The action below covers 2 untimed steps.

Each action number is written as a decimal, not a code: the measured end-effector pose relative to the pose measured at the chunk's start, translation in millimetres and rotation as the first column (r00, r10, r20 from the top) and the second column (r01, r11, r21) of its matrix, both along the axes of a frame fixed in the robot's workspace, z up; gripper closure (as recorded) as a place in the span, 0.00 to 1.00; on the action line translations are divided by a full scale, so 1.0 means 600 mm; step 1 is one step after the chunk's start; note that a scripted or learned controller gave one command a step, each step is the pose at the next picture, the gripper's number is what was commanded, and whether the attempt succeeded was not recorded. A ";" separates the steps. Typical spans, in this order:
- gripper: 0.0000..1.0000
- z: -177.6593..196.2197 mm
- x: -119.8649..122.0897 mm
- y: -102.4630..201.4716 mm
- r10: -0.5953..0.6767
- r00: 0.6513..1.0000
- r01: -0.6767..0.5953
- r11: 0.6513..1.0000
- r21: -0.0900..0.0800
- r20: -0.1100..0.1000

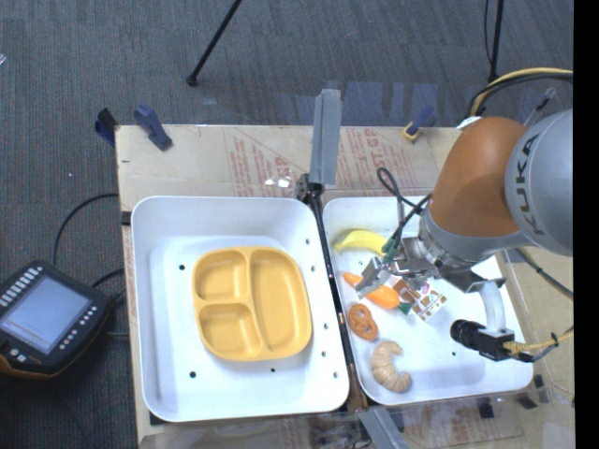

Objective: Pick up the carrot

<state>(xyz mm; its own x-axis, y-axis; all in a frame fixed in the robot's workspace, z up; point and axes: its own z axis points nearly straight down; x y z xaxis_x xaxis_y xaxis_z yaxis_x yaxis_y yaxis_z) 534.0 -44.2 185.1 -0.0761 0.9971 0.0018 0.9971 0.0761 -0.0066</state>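
While the gripper (386, 274), finger state indiscernible, hovers over the right bin (510, 368), the carrot (379, 296) lies at its six o'clock, pretzel (363, 322) beyond: descend centred, avoiding neighbours.

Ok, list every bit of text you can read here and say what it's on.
"KUKA": on the grey arm, running vertically.
Red print on the cardboard sheet behind the bins: too blurred to read.
Teach pendant screen: too small to read.
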 end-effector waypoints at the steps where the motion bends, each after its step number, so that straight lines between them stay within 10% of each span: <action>1: 0.00 -0.095 0.023 -0.098 -0.273 0.962 0.272 0.962 -0.002 -0.004; 2: 0.00 -0.137 0.096 -0.069 -0.253 0.967 0.253 0.967 -0.003 0.033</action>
<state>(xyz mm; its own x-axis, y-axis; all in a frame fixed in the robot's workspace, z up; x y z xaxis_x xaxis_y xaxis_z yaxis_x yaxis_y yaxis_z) 591.8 -85.3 103.0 0.1791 0.9838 -0.0038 0.9835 -0.1789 0.0259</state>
